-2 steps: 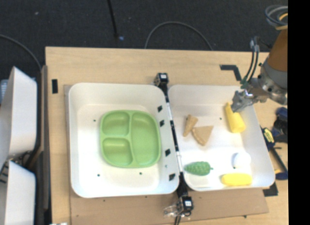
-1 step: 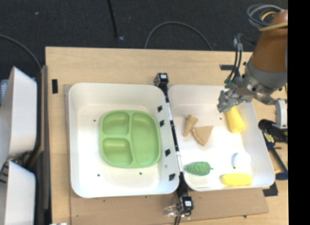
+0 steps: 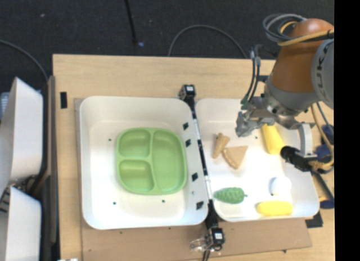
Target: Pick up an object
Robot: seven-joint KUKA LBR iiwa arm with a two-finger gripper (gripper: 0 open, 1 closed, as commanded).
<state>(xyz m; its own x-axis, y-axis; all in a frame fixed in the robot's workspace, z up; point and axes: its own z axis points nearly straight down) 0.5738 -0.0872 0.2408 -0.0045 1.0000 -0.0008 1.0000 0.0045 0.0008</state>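
My claw [image 3: 248,125] hangs just right of the tan wedge-shaped piece [image 3: 235,156], slightly farther back; I cannot tell its opening.

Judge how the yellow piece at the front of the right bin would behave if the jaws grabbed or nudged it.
The yellow piece looks smooth and rounded, so it may slip or roll. It lies flat in the right bin, apart from the green leafy item, and probably won't tip.

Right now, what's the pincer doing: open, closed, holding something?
Pincer: cannot be told; it hangs over the right bin, with nothing seen in its grasp.
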